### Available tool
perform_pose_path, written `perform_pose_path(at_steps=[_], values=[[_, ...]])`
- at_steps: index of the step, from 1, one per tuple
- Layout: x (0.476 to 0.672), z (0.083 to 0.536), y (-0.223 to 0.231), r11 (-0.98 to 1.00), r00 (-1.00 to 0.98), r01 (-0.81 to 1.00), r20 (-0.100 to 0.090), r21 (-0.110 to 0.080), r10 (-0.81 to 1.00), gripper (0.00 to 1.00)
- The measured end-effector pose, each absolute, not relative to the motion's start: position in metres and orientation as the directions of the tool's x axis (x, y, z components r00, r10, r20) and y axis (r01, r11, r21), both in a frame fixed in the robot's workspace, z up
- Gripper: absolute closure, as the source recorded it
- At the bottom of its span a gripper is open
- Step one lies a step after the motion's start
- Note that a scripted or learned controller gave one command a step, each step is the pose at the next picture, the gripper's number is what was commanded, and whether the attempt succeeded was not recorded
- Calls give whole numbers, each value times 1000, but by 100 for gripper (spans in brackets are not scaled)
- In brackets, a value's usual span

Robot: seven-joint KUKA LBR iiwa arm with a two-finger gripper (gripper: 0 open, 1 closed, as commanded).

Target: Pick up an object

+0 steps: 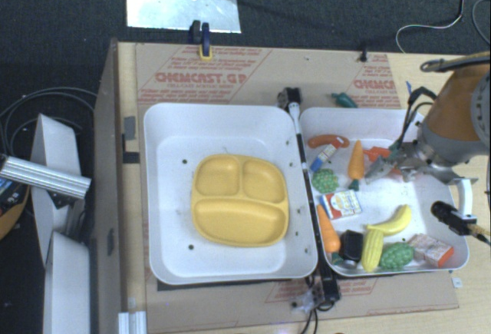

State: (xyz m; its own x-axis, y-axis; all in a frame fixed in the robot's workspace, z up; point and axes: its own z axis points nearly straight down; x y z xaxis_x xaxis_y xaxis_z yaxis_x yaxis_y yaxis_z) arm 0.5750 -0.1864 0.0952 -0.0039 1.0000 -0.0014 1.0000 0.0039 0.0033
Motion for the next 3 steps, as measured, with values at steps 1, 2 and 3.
perform_pose_path(at_steps=[1,2,3], values=[[608,91,-120,4,-4,1000,1,2,1000,0],[657,79,-133,9,-9,998,6,-60,1000,0],[670,153,-153,3,-3,1000,-2,5,1000,0]])
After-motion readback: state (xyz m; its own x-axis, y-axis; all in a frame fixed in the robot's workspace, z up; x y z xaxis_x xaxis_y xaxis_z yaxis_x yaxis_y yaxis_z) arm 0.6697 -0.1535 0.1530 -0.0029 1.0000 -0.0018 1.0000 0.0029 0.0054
